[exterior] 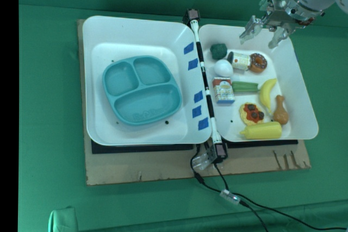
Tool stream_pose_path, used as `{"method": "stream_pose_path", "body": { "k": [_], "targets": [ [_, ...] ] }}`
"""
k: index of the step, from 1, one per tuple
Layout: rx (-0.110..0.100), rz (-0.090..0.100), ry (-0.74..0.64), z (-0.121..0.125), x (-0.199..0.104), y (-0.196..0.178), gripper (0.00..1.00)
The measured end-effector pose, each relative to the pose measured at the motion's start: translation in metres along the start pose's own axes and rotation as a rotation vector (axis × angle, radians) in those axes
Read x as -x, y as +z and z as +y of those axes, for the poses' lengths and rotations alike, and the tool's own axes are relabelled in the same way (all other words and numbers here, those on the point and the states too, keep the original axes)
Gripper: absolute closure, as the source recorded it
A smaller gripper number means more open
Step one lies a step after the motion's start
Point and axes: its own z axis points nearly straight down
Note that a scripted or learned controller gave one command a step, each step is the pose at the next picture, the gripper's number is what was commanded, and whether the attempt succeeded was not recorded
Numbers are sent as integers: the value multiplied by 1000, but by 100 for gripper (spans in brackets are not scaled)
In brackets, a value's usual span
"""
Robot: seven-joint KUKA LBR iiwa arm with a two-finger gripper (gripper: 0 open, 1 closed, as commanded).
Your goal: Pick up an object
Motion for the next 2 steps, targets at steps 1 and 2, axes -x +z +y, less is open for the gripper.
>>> {"method": "stream_pose_path", "body": {
  "k": [1, 2],
  "targets": [
    [0, -2, 2, -42, 36, 63, 0],
    [6, -4, 1, -101, 82, 141, 0]
  ]
}}
